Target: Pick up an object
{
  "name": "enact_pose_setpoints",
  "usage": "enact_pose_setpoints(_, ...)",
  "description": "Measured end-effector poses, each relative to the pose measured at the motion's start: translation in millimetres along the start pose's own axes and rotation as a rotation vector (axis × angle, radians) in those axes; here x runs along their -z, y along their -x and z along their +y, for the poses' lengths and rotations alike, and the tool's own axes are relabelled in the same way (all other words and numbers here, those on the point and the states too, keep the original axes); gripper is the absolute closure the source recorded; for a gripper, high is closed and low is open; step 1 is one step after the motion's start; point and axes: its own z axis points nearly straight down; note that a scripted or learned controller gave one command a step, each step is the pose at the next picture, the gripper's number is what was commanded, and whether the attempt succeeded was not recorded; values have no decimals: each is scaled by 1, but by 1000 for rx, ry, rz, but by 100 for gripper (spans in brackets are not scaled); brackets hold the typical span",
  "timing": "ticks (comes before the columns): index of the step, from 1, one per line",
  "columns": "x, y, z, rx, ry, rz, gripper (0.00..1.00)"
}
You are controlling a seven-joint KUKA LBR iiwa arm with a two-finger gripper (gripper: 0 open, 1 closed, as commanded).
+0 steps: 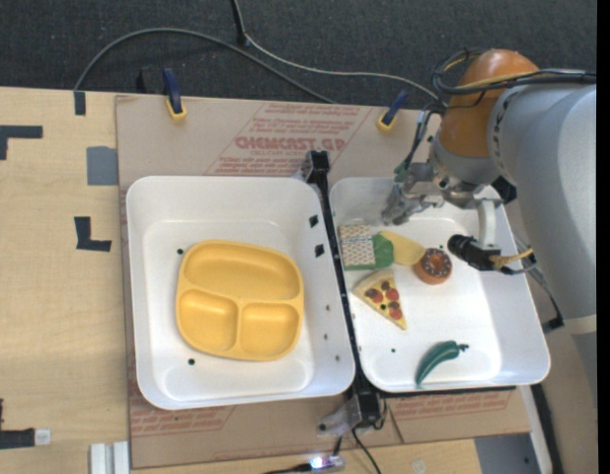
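Bench: wooden top, cardboard sheet, two white bins; left bin point(147, 294) holds a yellow tray point(240, 299).
Gripper point(396, 212): low over the right bin point(502, 354), far edge; whether open or closed, cannot tell.
Objects: waffle point(356, 245) just beside it, donut point(434, 266), pizza point(383, 297) nearer; pepper point(439, 358) well apart.
Progress: nothing visibly lifted; grasp and lift remain.

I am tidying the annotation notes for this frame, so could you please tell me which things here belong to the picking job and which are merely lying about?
Belonging to the job:
- gripper
- pizza slice
- donut
- green pepper
- checkered green piece
- right bin

Lying about:
- yellow divided plate
- left bin
- blue clamps
- black cable
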Motion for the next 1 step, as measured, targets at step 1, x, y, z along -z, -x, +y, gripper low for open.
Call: enact_pose_setpoints(1,63,4,1,-1,-12,-1,100)
